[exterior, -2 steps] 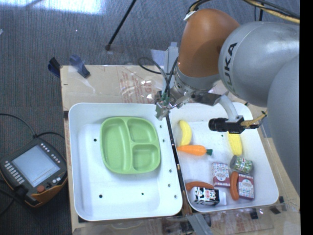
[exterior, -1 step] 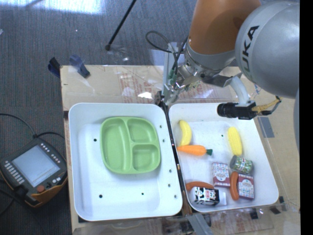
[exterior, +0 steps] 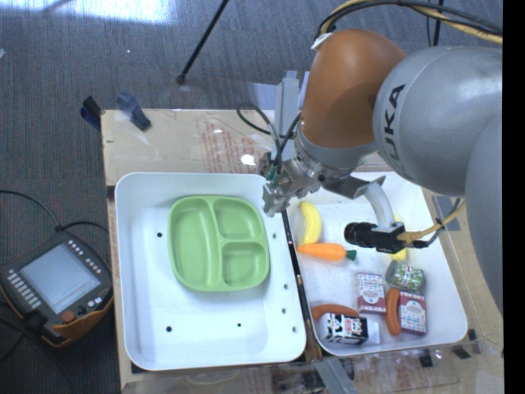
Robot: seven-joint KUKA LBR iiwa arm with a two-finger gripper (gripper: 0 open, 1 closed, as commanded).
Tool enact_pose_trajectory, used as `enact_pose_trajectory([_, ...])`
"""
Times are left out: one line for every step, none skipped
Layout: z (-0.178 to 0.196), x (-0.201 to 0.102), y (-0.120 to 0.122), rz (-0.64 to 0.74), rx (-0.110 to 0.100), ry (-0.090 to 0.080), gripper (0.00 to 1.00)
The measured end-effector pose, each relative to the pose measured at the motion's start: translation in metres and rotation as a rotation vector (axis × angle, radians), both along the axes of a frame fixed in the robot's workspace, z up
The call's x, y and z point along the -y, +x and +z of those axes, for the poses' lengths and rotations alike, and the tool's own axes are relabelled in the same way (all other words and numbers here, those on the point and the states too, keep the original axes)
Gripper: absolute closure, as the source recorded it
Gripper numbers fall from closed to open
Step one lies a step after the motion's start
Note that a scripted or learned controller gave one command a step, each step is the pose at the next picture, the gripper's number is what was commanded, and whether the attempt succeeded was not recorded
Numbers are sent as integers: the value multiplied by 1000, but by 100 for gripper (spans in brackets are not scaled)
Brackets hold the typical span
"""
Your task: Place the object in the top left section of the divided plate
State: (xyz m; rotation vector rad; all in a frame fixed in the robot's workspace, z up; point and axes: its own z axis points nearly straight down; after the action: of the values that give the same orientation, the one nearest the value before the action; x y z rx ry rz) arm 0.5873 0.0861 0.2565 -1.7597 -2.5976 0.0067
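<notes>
Up close, your gripper point(exterior: 275, 194) hangs over the seam between the two bins; whether it is open, you cannot tell. One green divided plate point(exterior: 219, 243) lies in the left bin point(exterior: 148, 335). Right bin point(exterior: 447, 302): one banana point(exterior: 310, 222), one carrot point(exterior: 324, 252), two red cartons point(exterior: 371, 292), two sausages point(exterior: 394, 311), one milk carton point(exterior: 344, 327). A teach pendant point(exterior: 56, 290) sits left, off the bench.

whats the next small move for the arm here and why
Probably a short shift toward the right bin and down over a toy, such as the banana close by. The gripper sits over the seam between the bins with nothing visible between its fingers, and the green divided plate has all sections bare.
</notes>
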Motion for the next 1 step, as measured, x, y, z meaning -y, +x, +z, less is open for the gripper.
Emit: enact_pose_trajectory([-10, 12, 11, 38, 1, 0, 100])
